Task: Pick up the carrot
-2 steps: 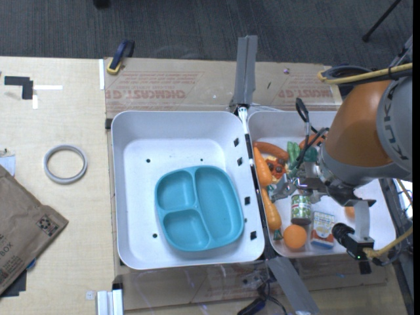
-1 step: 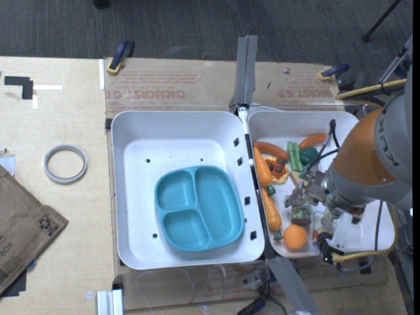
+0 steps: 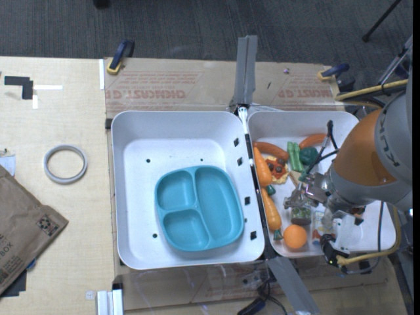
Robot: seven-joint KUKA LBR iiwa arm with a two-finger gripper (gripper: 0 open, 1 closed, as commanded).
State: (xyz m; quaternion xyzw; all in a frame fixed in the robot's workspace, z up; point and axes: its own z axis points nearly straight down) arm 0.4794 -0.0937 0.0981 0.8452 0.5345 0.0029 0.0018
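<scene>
bench with two shallow white bins side by side. left bin [image 3: 131, 176]: holds one teal three-compartment plate [image 3: 199, 207], lying flat in the lower middle. right bin [image 3: 387, 238]: crowded with toy food. carrot [image 3: 262, 169]: orange, lying lengthwise along the bin's left wall, just beside the divider; a second, similar orange piece [image 3: 272, 213] lies just below it in line. orange ball [image 3: 295, 237]: near the bin's front edge. red pepper-like piece [image 3: 272, 151] and green pieces [image 3: 298, 156]: toward the back of the bin. gripper [image 3: 303, 199]: down inside the right bin, over the clutter between the carrot and the grey arm [image 3: 367, 169]; whether its claw is wide or narrow cannot be told from this angle. off the bins, left side of bench: roll of tape [image 3: 65, 163], cardboard box [image 3: 23, 231].
</scene>
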